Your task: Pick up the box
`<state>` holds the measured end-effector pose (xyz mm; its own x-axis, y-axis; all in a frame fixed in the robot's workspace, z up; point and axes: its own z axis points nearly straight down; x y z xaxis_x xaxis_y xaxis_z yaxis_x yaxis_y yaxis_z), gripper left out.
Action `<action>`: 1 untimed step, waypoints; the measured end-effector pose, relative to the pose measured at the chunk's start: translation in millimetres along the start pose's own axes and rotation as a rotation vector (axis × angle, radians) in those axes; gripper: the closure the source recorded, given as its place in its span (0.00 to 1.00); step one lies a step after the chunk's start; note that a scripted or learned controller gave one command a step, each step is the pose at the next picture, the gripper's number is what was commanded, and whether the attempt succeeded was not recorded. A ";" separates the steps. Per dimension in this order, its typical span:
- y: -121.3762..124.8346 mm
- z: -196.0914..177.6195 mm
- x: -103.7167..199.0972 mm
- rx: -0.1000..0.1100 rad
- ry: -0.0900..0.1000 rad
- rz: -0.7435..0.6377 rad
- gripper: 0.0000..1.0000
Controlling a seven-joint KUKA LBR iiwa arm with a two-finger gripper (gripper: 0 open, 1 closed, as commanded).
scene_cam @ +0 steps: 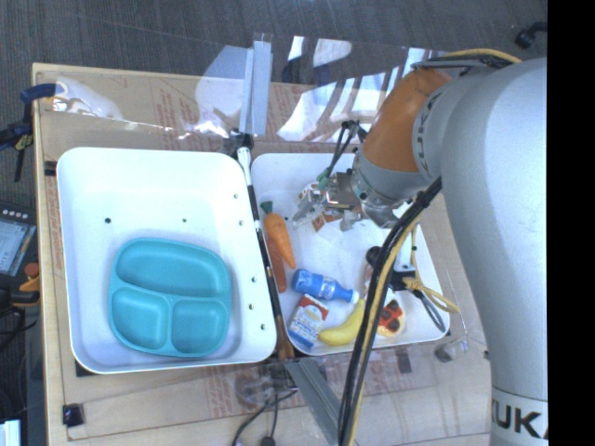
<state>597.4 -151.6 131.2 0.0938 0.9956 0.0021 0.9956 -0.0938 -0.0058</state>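
White right bin [423,328] | gripper [321,207] hovering at its far end, fingers' state impossible to tell | small box [308,321] lying unlifted beside banana [345,326] | pick pending

From my seat, the box [308,322] is hemmed in at the front of the right bin [279,170]. The banana [349,324] lies just beside the box on its right, the blue bottle [322,284] sits just behind it, and the bin's front rim runs close below it. The carrot [278,240] lies further back from the box, along the wall between the bins. A black cable [372,333] slants down past the banana, right of the box. Behind the bottle I see bare white floor, up to where the gripper [325,204] hangs. Left of the box, across the wall, the left bin [139,170] has open floor behind its teal tray [170,296].
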 end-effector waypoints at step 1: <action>-94.3 37.5 4.8 -0.011 -0.015 -0.222 0.00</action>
<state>503.7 -137.9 94.3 -0.1277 0.9917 -0.0125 0.9918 0.1277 0.0043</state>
